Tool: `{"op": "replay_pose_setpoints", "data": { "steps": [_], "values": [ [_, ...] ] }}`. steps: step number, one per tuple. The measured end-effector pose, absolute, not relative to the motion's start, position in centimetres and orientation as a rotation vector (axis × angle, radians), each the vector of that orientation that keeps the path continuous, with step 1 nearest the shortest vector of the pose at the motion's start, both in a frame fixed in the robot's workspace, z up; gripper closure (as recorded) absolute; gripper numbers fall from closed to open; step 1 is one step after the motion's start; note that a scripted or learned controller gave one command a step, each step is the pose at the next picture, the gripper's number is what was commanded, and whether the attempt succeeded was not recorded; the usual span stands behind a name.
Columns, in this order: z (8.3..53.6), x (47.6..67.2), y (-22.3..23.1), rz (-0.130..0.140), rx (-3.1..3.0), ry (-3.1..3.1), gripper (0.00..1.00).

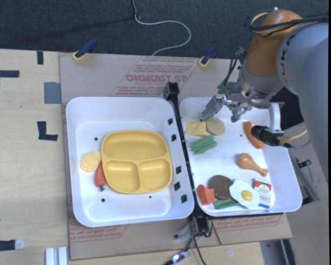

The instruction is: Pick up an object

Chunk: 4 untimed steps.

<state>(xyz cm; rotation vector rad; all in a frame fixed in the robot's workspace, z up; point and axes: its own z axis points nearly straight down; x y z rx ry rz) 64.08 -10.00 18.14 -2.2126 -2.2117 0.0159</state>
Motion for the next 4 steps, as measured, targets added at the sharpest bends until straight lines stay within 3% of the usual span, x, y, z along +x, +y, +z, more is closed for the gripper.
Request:
{"op": "replay_pose_setpoints", "data": {
  "steps": [1, 2, 3, 4],
  "values": [
    [19.1, 64.4, -10.0, 0.001, -2.218, -2.222, 0.0],
    [14.5, 64.6, -10.6, 0.006, -2.218, -2.222, 0.0],
    [8.8, 63.5, -10.2, 0.008, -2.217, -2.221, 0.0],
    [8.4, 63.5, -10.1, 0.004, -2.219, -2.222, 0.0]
  ]
}}
